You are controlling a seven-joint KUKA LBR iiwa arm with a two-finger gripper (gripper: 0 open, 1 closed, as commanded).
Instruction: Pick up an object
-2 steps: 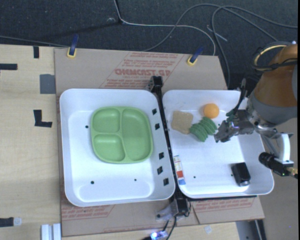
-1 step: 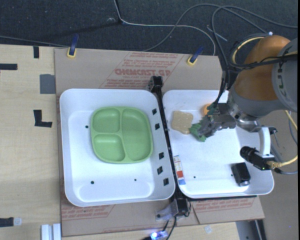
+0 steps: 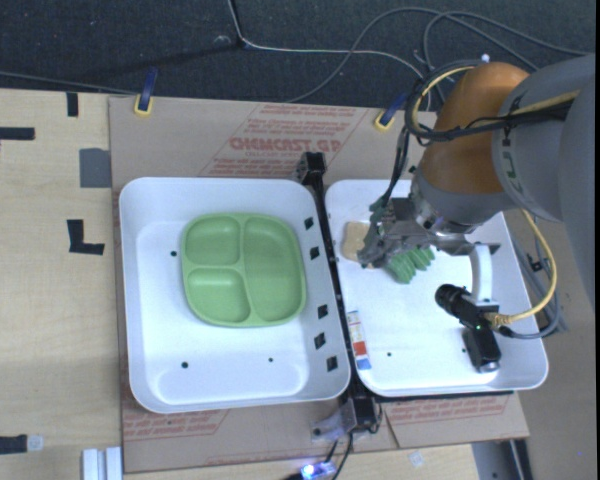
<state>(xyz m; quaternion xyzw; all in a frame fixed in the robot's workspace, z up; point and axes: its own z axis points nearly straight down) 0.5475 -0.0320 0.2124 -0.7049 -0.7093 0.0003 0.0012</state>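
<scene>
Camera view: claw (image 3: 388, 246) low in right bin (image 3: 430, 368), grip state unclear. Green ridged toy (image 3: 412, 264) just right of claw, touching; tan block (image 3: 355, 238) just left.

I see even overhead light, white bins (image 3: 150, 368) slightly glaring, soft shadows, and a mildly grainy, soft picture.

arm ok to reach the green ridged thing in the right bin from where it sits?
Probably yes. The gripper hangs right over the green ridged object; the tan piece lies close beside it.
</scene>
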